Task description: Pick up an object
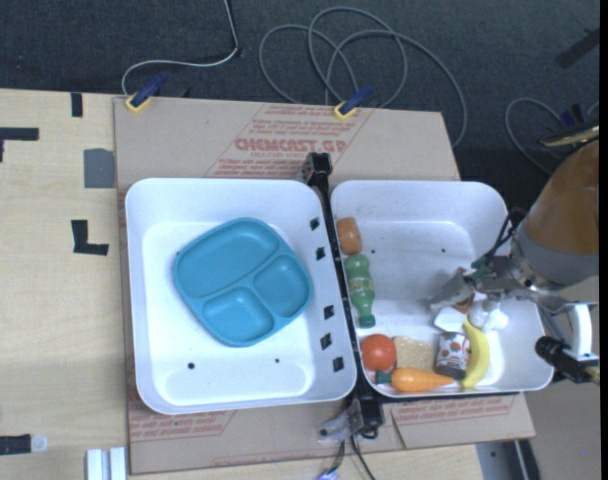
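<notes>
My gripper [471, 298] reaches in from the right and sits low over the right part of the right bin [424, 203]. Just below it lie a yellow banana [478, 356] and a small red-labelled can [451, 352]. Along the bin's front wall are an orange carrot [421, 379], a red tomato [378, 352] and a beige flat piece [415, 349]. A green bottle [361, 289] and a small orange object [349, 235] lie against the left wall. The view does not show anything held.
The left bin [149, 268] holds a blue divided plate [243, 280]. A black divider [328, 268] runs between the bins. Cables [334, 48] loop on the dark floor behind the bench. The right bin's back half is bare white floor.
</notes>
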Controlling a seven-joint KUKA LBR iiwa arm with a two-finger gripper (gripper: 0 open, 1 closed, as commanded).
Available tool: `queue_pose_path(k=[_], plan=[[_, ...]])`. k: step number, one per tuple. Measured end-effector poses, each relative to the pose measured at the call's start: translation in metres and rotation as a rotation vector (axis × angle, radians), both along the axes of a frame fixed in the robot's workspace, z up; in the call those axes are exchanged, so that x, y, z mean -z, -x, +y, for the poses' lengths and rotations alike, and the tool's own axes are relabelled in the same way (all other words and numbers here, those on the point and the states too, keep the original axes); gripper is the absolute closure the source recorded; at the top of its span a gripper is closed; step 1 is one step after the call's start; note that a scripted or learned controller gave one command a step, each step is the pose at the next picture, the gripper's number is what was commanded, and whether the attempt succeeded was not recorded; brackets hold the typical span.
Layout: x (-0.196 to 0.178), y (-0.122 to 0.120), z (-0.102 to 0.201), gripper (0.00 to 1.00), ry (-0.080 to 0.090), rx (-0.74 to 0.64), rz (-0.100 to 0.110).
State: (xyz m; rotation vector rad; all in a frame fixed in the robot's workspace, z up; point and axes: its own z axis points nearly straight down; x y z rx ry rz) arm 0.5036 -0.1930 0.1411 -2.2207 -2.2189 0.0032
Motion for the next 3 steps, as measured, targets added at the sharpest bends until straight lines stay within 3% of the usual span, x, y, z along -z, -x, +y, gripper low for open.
queue_pose_path(k=[1,2,3], plan=[[0.054,-0.045,0.003,0.00,0.003,-0.001,-0.007],[0.054,0.019,-0.033,0.00,0.005,0.000,-0.008],[0.054,-0.032,0.010,0.00,0.003,-0.003,-0.011]])
